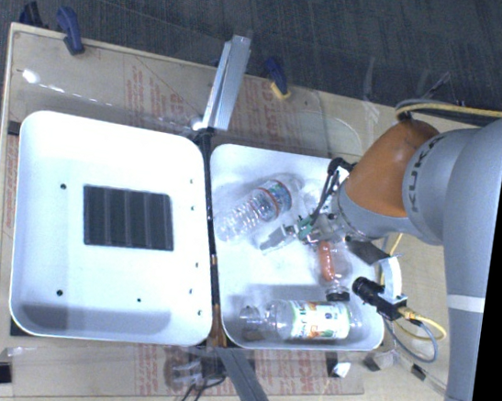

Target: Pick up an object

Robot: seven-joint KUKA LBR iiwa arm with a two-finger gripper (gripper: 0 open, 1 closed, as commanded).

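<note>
Clear plastic bottle lying tilted near the right bin's far left corner, my pincer low just beside it, grip state impossible to tell, labelled bottle along the near wall

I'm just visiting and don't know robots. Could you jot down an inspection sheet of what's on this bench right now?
Surface: wooden bench bearing two shallow white bins side by side; the left bin has a dark ribbed panel on its floor.
Job's things: in the right bin, a clear plastic bottle, a labelled bottle lying along the near wall, and a small orange-tinted bottle.
Clutter: nothing seen.
Grippers: gripper low in the right bin between the clear and orange-tinted bottles; fingers' state unclear.
Cables: yellow cable by the arm; dark cables below the bins.
Surroundings: blue clamps on the far edge; dark carpet.
</note>
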